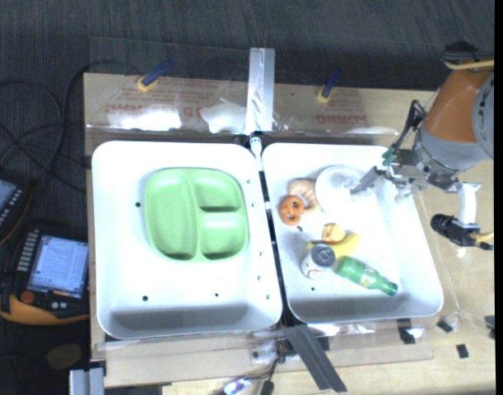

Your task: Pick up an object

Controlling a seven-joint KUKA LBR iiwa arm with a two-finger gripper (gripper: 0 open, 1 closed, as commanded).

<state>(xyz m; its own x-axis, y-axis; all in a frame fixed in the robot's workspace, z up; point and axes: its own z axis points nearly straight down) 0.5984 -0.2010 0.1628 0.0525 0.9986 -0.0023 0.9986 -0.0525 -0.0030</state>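
The right bin (pixel 426 301) holds several small objects. A white cup (pixel 335 184) lies near its back, with a tan ring-shaped piece (pixel 301 189) and an orange round toy (pixel 291 211) to its left. Further forward are a yellow piece (pixel 340 236), a white and grey ball (pixel 319 259) and a green bottle (pixel 365 275) lying on its side. My gripper (pixel 383 185) hangs over the back right part of this bin, just right of the white cup. Its fingers are spread open with nothing between them.
The left bin (pixel 119 303) holds a green divided plate (pixel 196 212). A metal divider strip (pixel 266 220) runs between the bins. The grey arm with its orange band (pixel 453 109) comes in from the right. Tablets and cables lie on the floor at far left.
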